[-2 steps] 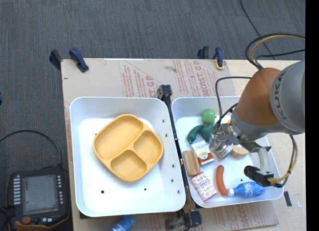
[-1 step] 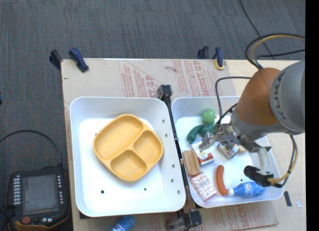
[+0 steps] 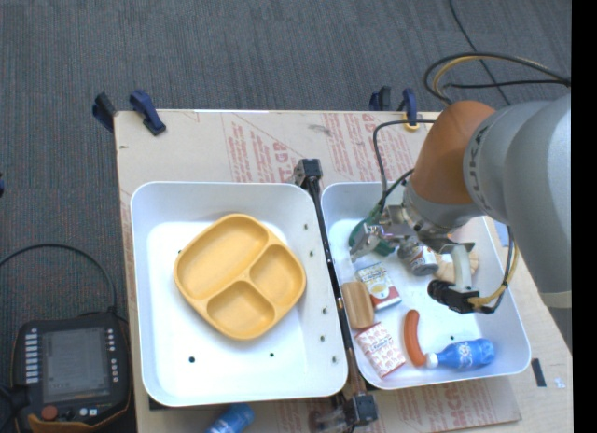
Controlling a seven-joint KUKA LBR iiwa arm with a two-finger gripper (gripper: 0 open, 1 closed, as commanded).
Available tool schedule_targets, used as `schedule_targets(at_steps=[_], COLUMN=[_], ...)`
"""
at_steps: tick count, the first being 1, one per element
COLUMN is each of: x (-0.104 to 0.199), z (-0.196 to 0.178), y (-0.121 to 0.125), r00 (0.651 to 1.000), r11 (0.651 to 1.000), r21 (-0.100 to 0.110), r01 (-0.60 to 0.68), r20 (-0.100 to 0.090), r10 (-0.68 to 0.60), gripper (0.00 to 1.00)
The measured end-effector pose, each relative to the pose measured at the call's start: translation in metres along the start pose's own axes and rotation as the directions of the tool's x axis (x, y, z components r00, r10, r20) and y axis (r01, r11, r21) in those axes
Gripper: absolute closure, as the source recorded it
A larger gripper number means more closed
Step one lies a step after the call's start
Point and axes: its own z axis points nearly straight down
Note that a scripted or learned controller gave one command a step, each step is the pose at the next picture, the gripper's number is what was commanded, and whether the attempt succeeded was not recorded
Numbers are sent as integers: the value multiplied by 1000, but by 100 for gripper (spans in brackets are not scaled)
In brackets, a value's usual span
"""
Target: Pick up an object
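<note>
Camera view, top-down slant: arm (image 3: pixel 504 170) comes in from the right, orange band over the far part of the right bin (image 3: pixel 519 342), wrist angled down toward the bin's far-left area. Gripper (image 3: pixel 378 233) sits low over the clutter there; can't tell whether it's apart or together, and nothing is visibly held. Green item (image 3: pixel 359 232) is right at the gripper tip, touching or just beside it, can't resolve which. Silver can (image 3: pixel 420 258) lies just right of the gripper, partly under the wrist. Small carton (image 3: pixel 375 281) with a red edge is just near of the gripper. Brown block (image 3: pixel 356 303) lies against the bin's left wall, touching the carton's left side. Red-and-white packet (image 3: pixel 381 348) is near of the block, at the near-left corner. Sausage (image 3: pixel 413 338) lies right of the packet, running near to far. Blue bottle (image 3: pixel 462 356) lies on its side at the near edge, its cap end by the sausage. Black cable loop (image 3: pixel 462 298) hangs off the wrist over mid-bin. Left bin (image 3: pixel 154 235) holds a yellow divided plate (image 3: pixel 241 275), three compartments, lying flat and rotated. Both bins sit side by side on a cardboard sheet (image 3: pixel 233 142). Blue clamps (image 3: pixel 146 110) at its far-left edge. Pendant (image 3: pixel 65 366) on the floor, near left. Another blue bottle (image 3: pixel 229 418) lies just near of the left bin.
</note>
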Motion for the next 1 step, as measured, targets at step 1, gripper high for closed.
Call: schedule_targets(at_steps=[1], x=[0], z=[-10], y=[0], r00=[1000], r11=[1000], r21=[3], r01=[-2], r20=[-2], r10=[2], gripper=[100])
